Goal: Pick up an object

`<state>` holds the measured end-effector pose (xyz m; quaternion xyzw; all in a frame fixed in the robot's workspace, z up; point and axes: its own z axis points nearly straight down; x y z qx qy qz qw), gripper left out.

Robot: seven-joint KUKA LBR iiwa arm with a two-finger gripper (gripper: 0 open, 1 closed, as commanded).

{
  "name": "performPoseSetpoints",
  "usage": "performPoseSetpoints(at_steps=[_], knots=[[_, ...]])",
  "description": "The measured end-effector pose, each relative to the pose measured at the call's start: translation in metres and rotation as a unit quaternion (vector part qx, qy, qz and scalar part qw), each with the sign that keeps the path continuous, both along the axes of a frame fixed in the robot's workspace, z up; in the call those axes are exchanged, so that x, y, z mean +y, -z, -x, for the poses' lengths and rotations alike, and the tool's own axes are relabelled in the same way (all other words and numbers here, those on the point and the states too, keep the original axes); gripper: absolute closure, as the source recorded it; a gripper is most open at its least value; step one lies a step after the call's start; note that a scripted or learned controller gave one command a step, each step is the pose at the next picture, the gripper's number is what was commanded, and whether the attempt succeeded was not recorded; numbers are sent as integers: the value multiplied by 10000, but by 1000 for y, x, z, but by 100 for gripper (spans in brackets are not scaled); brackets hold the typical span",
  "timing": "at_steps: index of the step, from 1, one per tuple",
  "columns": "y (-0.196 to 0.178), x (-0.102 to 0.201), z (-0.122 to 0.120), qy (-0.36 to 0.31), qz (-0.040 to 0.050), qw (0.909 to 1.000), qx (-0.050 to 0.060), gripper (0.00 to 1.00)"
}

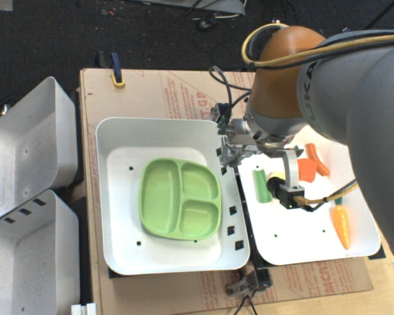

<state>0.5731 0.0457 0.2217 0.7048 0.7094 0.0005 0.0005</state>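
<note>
The gripper (pixel 228 151) hangs below the arm's orange band, over the seam where the two white bins meet, near their far end. Cabling and the wrist's bulk hide its tip, so I cannot tell whether it is spread or closed, and nothing can be seen gripped in it. In the left bin (pixel 118 131) a pale green divided plate (pixel 180 199) lies flat near the middle, well apart from the walls. The right bin (pixel 295 243) holds the smaller things. A green block (pixel 261 184) lies just beside the seam, close under the gripper. An orange piece (pixel 310 165) rests further right, partly covered by the arm. An orange carrot (pixel 341 227) lies near the bin's right edge, pointing toward the near rim. Both bins sit on a brown board (pixel 164 90) that covers the bench.
</note>
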Motion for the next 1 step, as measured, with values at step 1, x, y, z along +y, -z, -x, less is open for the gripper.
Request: performPoseSetpoints(at_steps=[1], knots=[[-9, 39, -26, 2, -6, 10000, -7, 100]])
